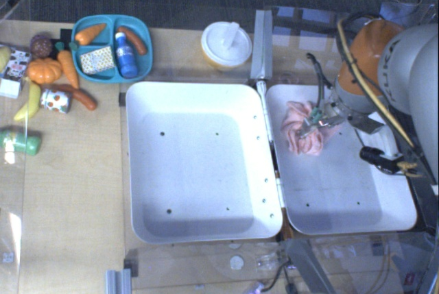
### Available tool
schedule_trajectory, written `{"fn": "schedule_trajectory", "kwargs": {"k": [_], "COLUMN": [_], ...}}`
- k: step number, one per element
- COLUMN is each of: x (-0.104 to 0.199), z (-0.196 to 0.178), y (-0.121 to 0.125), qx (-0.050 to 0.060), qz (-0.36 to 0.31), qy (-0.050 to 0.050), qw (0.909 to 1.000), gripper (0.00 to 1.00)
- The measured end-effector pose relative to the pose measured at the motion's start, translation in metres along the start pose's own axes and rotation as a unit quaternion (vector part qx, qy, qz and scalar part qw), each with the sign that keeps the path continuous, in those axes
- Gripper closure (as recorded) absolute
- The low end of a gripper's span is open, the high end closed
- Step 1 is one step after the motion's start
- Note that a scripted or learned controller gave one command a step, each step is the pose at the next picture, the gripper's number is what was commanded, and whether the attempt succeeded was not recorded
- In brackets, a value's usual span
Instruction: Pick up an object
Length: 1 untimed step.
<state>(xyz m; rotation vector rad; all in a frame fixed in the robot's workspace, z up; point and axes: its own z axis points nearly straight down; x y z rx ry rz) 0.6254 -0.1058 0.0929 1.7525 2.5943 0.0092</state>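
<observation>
A crumpled pink cloth [302,129] lies in the right bin [357,203], near its upper left corner. My gripper [314,120] is low over the cloth's right side, its tips right at the fabric. The grey arm with its orange band [367,46] comes in from the upper right. The fingers are too small and dark to tell how they stand or whether fabric is between them.
The left bin [199,162] sits beside the right one, a metal divider between them. A white lidded cup [226,44] stands behind the bins. A blue tray [113,48] with toy food and several loose toys lie at the far left.
</observation>
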Motion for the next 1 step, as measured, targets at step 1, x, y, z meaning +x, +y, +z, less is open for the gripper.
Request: {"fn": "schedule_trajectory", "kwargs": {"k": [1], "x": [0.0302], "z": [-0.132], "y": [0.0586], "qx": [0.005], "qz": [0.035], "qy": [0.002], "qw": [0.9994], "gripper": [1.0]}}
